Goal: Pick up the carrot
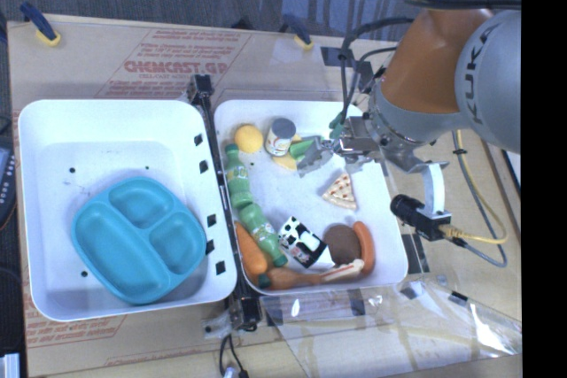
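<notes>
One target: carrot (251, 250) at right bin's (387, 190) near-left corner, against the green bottle (248, 201) | gripper (312, 155) up at bin's far side, jaw state can't tell | approach along carrot's axis, avoid wall and bottle

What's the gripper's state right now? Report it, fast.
Gripper: over the right bin, near the can; open or closed cannot be told. Carrot lies untouched at the bin's near-left corner.
</notes>
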Controlling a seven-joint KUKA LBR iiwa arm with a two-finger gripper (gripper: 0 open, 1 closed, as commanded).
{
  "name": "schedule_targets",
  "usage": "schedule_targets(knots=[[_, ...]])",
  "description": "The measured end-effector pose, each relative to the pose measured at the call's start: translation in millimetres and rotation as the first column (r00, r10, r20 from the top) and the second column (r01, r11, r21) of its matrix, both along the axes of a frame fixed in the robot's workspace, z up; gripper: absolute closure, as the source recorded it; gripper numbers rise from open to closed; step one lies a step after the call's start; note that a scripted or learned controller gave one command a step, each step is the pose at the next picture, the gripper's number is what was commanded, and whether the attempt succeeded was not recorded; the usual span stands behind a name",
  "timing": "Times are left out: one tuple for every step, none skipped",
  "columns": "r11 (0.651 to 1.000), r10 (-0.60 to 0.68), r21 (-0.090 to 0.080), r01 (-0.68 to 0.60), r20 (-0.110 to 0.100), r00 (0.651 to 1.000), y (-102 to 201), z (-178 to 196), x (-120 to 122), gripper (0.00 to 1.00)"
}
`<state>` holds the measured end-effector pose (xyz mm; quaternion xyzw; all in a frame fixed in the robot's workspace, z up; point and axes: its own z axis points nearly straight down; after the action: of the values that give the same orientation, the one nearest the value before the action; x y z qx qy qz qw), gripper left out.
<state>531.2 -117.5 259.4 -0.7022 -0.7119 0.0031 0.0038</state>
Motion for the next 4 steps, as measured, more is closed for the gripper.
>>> schedule_targets(knots=[[0.985,0.17,0.002,-0.17,-0.005,0.985,-11,-97,68,0.0],[0.974,0.226,0.0,-0.226,0.005,0.974,41,-67,103,0.0],[0.962,0.272,-0.022,-0.271,0.048,0.961,15,-127,119,0.0],[0.976,0.22,-0.03,-0.218,0.077,0.973,14,-134,98,0.0]])
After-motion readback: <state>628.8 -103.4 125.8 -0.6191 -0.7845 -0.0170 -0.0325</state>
